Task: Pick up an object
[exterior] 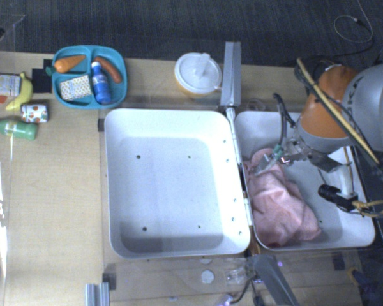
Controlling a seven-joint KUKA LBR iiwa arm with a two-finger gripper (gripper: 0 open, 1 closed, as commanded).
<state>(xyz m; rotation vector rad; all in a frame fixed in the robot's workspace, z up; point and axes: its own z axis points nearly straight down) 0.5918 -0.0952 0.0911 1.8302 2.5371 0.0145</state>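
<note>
No label on the bench [51, 203] is readable, too small. At 10 o'clock a blue divided tray [118, 75] holds a carrot, a blue bottle [101, 85] and a sausage. The left bin [115, 190] is bare. The right bin [357, 231] at 3 o'clock holds a crumpled pink cloth [281, 203]; the tool [272, 160] touches its top edge, grip state: can't tell.

No writing can be read. At the upper left of the frame, the small carton [2, 84] and the can [34, 113] carry printed labels, too blurred to make out.
</note>
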